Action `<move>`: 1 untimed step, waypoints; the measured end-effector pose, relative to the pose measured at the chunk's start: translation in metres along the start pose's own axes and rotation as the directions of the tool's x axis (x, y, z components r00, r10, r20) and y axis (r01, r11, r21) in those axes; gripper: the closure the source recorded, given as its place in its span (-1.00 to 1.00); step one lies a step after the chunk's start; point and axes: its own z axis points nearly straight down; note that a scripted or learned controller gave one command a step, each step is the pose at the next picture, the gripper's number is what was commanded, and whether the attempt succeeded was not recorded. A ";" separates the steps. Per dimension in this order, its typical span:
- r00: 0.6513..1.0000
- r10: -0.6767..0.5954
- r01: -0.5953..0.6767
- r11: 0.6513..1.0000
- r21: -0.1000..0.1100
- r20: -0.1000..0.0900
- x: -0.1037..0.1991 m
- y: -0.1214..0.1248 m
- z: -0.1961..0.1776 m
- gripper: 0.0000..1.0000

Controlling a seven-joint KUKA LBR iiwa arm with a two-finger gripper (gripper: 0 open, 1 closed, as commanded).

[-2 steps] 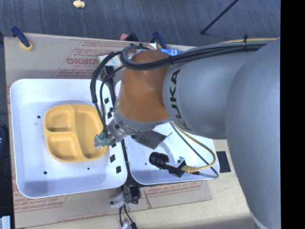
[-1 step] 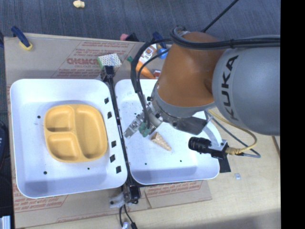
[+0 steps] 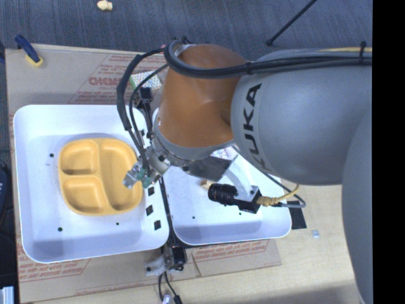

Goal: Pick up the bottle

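My gripper (image 3: 135,177) hangs low over the left bin (image 3: 31,170), at the right rim of a yellow divided plate (image 3: 95,173) that lies in that bin. A small greenish bit (image 3: 144,182) sits right at the gripper's tip; what it is cannot be made out. The orange band (image 3: 196,100) and the grey wrist above the gripper cover most of the right bin (image 3: 215,233), so whatever lies there is hidden.
A black cylinder with a yellow cable (image 3: 235,197), part of the arm, hangs over the right bin. Both bins rest on cardboard (image 3: 95,75). A blue and yellow clamp (image 3: 28,49) lies at the bench's far left corner. A small yellow scrap (image 3: 104,6) lies on the carpet beyond.
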 end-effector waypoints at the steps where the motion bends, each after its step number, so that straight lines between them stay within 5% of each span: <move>1: 0.993 0.116 -0.116 0.993 0.000 0.001 -0.031 -0.027 -0.042 1.00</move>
